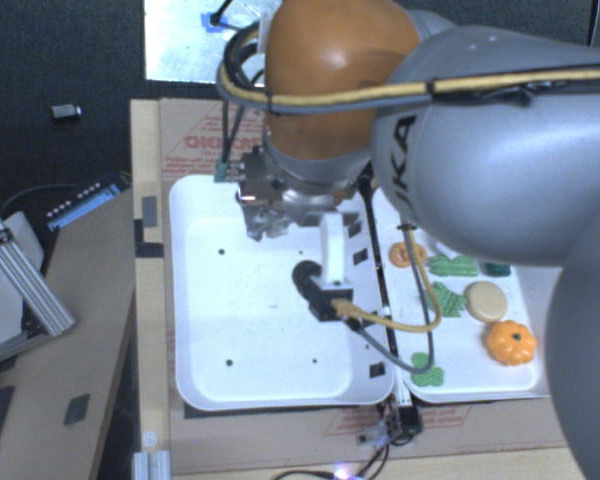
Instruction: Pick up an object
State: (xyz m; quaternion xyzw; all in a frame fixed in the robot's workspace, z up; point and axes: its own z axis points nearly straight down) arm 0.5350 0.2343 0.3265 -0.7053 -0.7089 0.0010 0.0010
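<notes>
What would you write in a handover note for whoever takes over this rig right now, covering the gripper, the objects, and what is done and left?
Gripper: low over the far part of the left bin; no object seen in it.
Objects: all in the right bin: an orange pumpkin, a beige round piece, green pieces and a small orange piece.
Done: no pick is visible yet.
Left: probably move across to the right bin, grasp one object and lift it.
</notes>
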